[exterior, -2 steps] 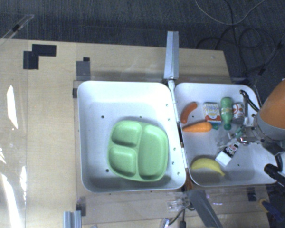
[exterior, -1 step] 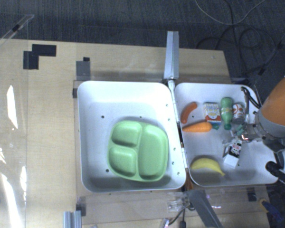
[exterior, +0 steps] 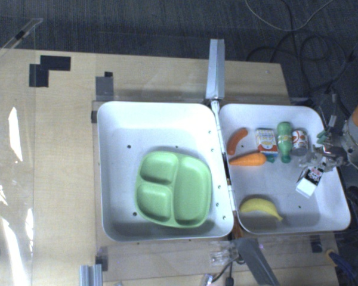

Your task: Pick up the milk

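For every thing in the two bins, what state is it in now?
Green plate: flat in the left bin.
Sausage: lying in the right bin.
Carrot: lying flat.
Milk: untouched, beside the green bottle.
Can: beside the bottle.
Banana: lying near the front wall.

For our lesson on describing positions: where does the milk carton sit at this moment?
In the camera view the milk carton stands in the right bin, near its far wall, between the sausage and the green bottle, just behind the carrot.
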You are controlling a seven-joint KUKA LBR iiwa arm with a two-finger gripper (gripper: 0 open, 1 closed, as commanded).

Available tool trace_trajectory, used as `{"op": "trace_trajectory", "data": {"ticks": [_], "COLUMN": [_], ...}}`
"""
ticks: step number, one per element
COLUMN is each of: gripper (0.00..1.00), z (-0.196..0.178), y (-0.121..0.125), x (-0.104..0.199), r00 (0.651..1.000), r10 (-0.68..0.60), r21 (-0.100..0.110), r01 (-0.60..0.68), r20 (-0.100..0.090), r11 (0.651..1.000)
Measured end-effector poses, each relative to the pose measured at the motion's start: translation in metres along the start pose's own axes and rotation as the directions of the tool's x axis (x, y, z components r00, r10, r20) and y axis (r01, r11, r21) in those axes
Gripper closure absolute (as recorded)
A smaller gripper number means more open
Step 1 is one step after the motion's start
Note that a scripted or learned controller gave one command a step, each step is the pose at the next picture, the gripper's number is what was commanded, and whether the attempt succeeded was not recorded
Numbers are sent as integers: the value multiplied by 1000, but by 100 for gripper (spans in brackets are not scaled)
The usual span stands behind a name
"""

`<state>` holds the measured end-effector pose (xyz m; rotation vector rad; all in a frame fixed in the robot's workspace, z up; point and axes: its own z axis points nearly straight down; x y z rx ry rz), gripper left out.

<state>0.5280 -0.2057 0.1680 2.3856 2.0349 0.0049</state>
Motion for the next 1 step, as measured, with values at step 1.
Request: {"op": "trace_trajectory", "data": {"ticks": [1], "gripper": [100], "z": [-11], "y": [2], "x": [1], "r00": [1000], "r10": [-8], "r21": [-6], "r01": [8], "r20": [1], "r11": [1000]}}
